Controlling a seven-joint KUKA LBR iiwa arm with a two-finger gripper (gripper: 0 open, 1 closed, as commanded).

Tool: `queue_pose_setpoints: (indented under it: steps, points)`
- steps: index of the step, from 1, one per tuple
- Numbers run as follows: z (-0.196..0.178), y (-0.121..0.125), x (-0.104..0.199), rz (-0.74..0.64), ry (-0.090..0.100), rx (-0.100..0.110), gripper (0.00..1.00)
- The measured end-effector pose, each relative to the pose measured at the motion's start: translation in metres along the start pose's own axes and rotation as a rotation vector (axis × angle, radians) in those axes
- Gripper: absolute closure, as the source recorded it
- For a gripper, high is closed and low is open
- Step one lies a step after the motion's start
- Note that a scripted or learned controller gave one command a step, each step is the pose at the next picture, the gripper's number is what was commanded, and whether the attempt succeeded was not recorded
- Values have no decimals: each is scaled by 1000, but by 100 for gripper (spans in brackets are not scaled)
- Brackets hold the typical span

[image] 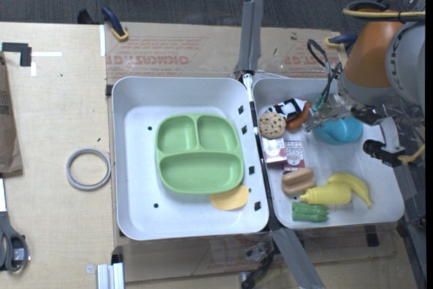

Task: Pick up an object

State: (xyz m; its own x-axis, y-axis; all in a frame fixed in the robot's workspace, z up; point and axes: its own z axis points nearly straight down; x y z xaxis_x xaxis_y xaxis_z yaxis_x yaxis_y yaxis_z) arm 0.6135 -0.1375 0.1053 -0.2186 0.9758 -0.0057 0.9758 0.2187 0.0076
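The right bin (387,216) holds a speckled cookie (272,124), an orange sausage-shaped toy (295,120), a blue cup-like object (342,131), a red and white carton (285,153), a hot dog bun (298,181), a banana (353,184), a yellow bottle (326,195) and a green vegetable toy (310,212). My gripper (316,116) is low in the bin's back half, between the orange toy and the blue object and close against both. Nothing is visibly lifted.
The left bin (128,145) holds a green divided plate (199,152) with a yellow disc (230,199) at its front edge. A grey metal divider (251,37) runs between the bins. A tape ring (88,168) and scissors (12,248) lie on the bench at left.
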Motion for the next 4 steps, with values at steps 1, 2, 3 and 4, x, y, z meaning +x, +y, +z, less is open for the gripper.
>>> queue_pose_setpoints:
  steps: [1, 2, 3, 4]
  points:
    - [-16, -49, 37, -217, 8, 9, 100]
    - [-33, 29, -1, 170, 4, 11, 100]
    - [-34, 29, -1, 170, 4, 10, 0]
    - [-1, 50, -17, 152, 1, -11, 0]
